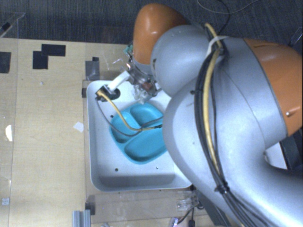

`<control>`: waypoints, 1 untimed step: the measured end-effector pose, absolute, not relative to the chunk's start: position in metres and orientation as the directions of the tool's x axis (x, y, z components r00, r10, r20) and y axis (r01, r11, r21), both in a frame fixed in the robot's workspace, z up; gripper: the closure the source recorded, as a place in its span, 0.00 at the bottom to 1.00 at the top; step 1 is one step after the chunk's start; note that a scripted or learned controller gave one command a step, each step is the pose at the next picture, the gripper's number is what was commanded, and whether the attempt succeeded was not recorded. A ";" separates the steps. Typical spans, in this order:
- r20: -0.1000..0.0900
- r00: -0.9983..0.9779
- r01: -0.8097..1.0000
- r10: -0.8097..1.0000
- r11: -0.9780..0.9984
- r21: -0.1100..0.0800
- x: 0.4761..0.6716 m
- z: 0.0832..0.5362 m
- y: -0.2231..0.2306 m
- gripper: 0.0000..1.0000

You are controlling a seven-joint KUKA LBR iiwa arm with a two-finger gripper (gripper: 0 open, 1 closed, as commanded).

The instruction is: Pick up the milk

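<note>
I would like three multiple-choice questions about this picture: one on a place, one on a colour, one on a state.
1. Where does the blue object lie?
A. in the white bin
B. on the wooden bench
C. on the dark floor

2. What colour is the band above the arm's wrist?
A. green
B. orange
C. black

3. How does the tool stand?
A. far outside the bin
B. resting on the bench
C. over the bin's far end

Answers: 1 A, white walls surround it; 2 B, the band looks orange; 3 C, it hangs just beyond the blue object.
</note>
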State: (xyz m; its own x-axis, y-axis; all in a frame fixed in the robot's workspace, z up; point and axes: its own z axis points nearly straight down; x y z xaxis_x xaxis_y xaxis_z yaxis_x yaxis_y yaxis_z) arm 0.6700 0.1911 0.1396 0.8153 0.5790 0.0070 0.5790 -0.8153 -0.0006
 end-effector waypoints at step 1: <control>0.007 0.778 0.628 0.628 -0.778 -0.001 0.633 0.286 0.236 1.00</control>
State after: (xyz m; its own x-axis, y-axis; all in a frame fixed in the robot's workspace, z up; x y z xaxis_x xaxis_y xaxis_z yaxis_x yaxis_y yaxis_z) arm 0.6332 0.2365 0.2858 0.7778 0.6285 0.0067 0.6285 -0.7778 -0.0008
